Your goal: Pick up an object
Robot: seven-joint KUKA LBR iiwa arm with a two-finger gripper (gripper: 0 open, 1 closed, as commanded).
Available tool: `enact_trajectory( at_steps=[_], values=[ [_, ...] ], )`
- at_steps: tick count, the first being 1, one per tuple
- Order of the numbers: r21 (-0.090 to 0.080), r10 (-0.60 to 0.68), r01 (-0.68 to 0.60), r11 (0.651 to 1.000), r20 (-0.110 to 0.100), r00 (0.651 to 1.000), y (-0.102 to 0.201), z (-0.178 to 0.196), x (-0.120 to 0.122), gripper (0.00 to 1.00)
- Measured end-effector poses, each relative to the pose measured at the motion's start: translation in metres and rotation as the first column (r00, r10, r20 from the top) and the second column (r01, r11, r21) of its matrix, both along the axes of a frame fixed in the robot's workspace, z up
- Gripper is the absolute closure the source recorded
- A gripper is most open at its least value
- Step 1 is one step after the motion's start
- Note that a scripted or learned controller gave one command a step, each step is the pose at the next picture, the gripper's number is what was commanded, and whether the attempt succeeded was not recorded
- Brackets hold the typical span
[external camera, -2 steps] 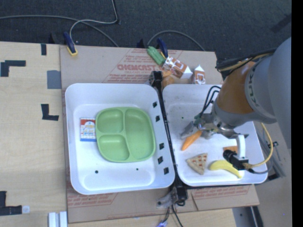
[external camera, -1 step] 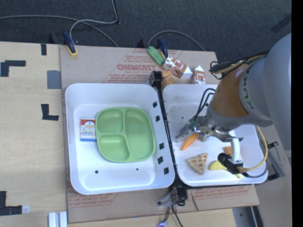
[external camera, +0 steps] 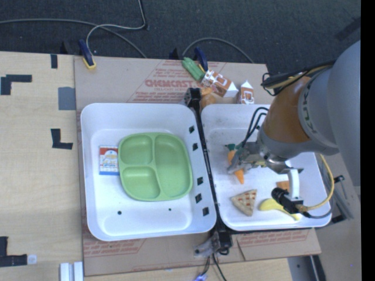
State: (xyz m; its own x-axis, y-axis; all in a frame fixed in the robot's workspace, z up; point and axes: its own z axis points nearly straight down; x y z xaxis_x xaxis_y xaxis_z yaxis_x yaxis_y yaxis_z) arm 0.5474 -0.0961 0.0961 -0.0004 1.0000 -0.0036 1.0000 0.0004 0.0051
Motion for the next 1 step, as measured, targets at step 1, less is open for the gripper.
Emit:
enact_trajectory(
  at_steps=[1],
  values=[
    [0.005, 0.001, -0.001, 1.0, -0.007, 1.0, 0.0397, 0.088, -0.0637, 1.0]
  ],
)
